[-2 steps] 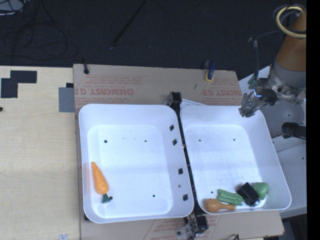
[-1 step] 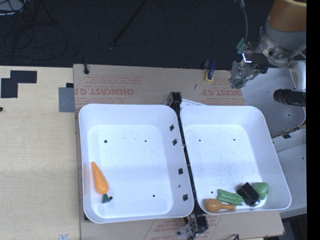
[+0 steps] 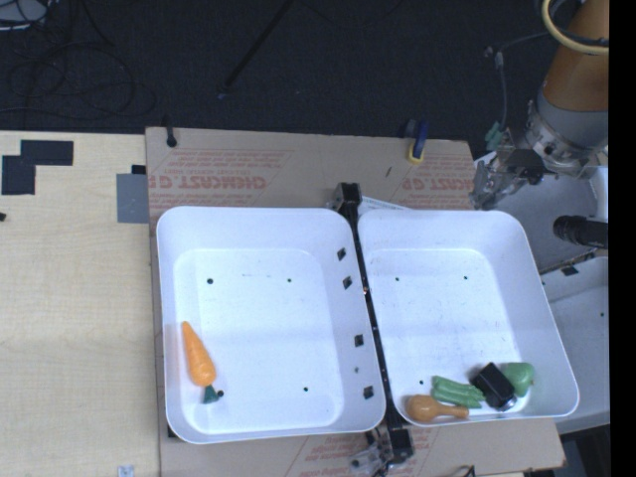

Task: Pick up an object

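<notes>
Two white bins side by side on the worktop (image 3: 79, 296), left bin (image 3: 174, 266) and right bin (image 3: 542, 296) meeting along a black hinge line. Carrot (image 3: 198, 356) lying near the left bin's front left corner, a small dark green bit just beside its tip. Huddled in the right bin's front right corner: a green pod-like piece (image 3: 457, 393), a black block (image 3: 493, 385) resting partly over it, a rounder green piece (image 3: 519, 374) touching the block on the far side, and an orange pear-shaped piece (image 3: 434, 408) at the front wall.

Tool (image 3: 494, 179) up beyond the right bin's back right corner, hanging over the cardboard, well apart from every object, nothing between its fingers; width of its opening too blurred to tell (dark clutter behind it).

Step in hand, by judgement: approach not yet begun, target still to be chosen. Next move likely calls for travel forward over the right bin and a descent onto one piece of the cluster; crowding there and the nearby wall could spoil a clean grip. Carrot sits more freely, though farther off.

Underneath the bins, printed cardboard sheet (image 3: 298, 172); pale wood worktop on the left with dark tape marks; dark floor and loose cables (image 3: 60, 28) along the back.
</notes>
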Robot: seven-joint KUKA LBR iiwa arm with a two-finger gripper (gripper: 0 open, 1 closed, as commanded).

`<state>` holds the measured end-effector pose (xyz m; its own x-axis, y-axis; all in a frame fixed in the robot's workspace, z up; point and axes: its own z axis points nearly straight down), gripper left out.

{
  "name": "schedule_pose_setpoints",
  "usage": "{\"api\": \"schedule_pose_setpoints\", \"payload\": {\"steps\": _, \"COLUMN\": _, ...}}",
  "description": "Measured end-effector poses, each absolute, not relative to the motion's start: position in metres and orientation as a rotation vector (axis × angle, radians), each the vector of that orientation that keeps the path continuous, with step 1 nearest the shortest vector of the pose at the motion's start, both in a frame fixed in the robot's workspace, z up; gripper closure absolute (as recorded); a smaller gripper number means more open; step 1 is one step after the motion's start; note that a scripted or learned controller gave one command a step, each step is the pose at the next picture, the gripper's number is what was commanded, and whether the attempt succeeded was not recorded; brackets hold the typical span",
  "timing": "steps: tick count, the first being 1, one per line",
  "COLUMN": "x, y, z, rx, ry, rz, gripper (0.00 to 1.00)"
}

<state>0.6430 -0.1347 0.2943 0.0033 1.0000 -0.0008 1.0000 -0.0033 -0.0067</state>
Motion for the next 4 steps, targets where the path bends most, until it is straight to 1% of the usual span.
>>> {"api": "schedule_pose_setpoints", "payload": {"steps": 1, "x": 0.613, "y": -0.197, "z": 0.294, "rx": -2.225, "ry": -2.215, "rz": 0.006, "gripper": 1.0}}
{"api": "schedule_pose_setpoints", "payload": {"steps": 2, "x": 0.644, "y": -0.213, "z": 0.188, "rx": -2.217, "ry": -2.217, "rz": 0.007, "gripper": 1.0}}
{"api": "schedule_pose_setpoints", "payload": {"steps": 3, "x": 0.645, "y": -0.215, "z": 0.273, "rx": -2.226, "ry": -2.226, "rz": -0.004, "gripper": 1.0}}
{"api": "schedule_pose_setpoints", "payload": {"steps": 4, "x": 0.645, "y": -0.137, "z": 0.337, "rx": -2.215, "ry": -2.232, "rz": -0.007, "gripper": 1.0}}
